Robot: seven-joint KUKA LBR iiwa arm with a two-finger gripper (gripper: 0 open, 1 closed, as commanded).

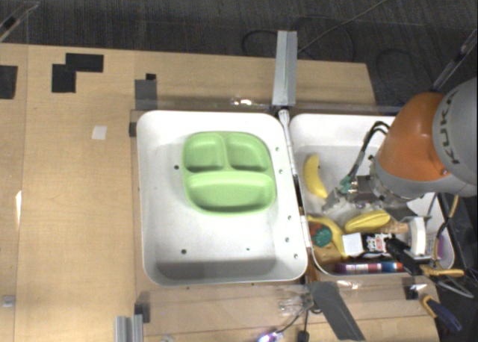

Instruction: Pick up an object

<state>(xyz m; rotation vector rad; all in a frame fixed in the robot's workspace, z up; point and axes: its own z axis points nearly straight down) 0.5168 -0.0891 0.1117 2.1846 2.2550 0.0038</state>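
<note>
The right bin (336, 135) holds a yellow banana (314, 176) lying lengthwise near its left wall. A second yellow banana (367, 222) lies crosswise near the bin's middle. A third yellow piece (335, 239) curves around a small teal object (322, 237) at the front left. My gripper (345, 193) hangs low over the right bin between the two bananas, just above the crosswise one, with the orange band (407, 150) behind it. Nothing can be made out in its grasp.
The left bin (160, 206) bears a green divided plate (226, 170). Along the right bin's front lie a dark marker (367, 266), a black, red and white item (378, 243) and a white piece (418, 234). A grey post (284, 68) stands behind the bins.
</note>
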